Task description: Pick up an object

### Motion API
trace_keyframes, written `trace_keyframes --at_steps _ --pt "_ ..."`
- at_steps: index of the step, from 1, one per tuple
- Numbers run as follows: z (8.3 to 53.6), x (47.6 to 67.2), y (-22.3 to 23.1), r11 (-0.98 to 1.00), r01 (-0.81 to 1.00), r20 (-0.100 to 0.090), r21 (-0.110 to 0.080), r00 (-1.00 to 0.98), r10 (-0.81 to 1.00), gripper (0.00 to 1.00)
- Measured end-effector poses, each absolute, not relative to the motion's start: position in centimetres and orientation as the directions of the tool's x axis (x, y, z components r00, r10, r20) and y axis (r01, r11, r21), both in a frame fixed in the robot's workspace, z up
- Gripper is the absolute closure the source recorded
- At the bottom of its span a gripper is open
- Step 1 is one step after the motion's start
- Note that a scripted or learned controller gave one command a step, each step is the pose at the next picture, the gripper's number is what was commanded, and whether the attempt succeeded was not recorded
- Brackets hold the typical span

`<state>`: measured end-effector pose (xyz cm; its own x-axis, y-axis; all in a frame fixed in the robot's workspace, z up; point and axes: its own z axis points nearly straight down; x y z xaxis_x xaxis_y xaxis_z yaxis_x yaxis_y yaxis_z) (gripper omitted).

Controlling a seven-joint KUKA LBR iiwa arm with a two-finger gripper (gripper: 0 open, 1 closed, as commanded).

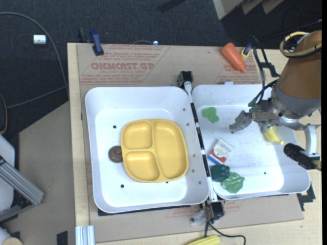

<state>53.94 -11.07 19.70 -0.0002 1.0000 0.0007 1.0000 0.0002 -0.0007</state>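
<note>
The right bin [265,98] holds several small objects. A green piece [210,115] lies near its far left corner, and a white, orange and blue packet [221,150] sits mid-left. A dark teal item [219,173] touches a light green one [233,182] at the near left. A yellow object [271,135] lies at the right, partly under the arm. My gripper [252,120] hangs low over the bin's right half, just left of the yellow object and right of the green piece. Nothing shows as held in it.
The left bin [97,106] carries a yellow divided plate [153,150] with a brown round thing [115,153] at its left edge. An orange carrot-shaped item [234,57] and a blue clip [95,42] lie on the bench behind the bins. The grey arm [299,80] covers the right bin's far right.
</note>
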Motion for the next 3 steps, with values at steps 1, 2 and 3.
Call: trace_keyframes --at_steps 1,2,3 --pt "17.4 59.7 -19.0 -0.001 1.000 -0.002 0.002 0.001 1.000 0.00" --pt "8.6 62.0 -21.7 0.004 1.000 0.008 -0.002 -0.004 1.000 0.00" --pt "8.4 59.0 -17.7 0.001 1.000 0.002 -0.002 -0.001 1.000 0.00"
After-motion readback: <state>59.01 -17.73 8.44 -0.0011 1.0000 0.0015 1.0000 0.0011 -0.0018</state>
